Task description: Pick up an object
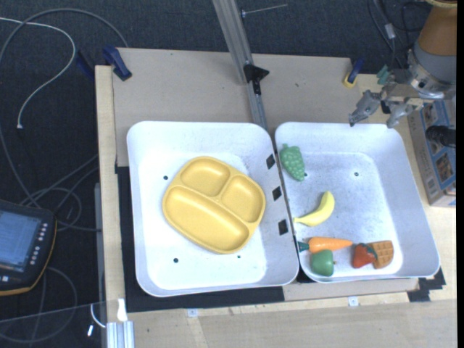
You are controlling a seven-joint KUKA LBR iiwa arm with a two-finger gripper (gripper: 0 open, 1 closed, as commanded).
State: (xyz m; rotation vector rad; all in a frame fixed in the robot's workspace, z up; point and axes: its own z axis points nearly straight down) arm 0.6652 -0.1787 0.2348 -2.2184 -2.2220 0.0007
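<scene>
The arm [438, 27] has an orange band over a grey, rounded wrist section. Below it sits a gripper [378, 112] of pale grey metal with small dark fittings and two thin grey fingers [361, 111]. Black cables run beside it.

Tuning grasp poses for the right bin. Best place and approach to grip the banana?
Likely the banana at its thick middle, coming straight down, fingers closing across its narrow width. It lies flat and alone on the right bin's floor, curved, running from lower left to upper right, with bare floor on both long sides. The gripper sits open above the bin's far rim.
</scene>
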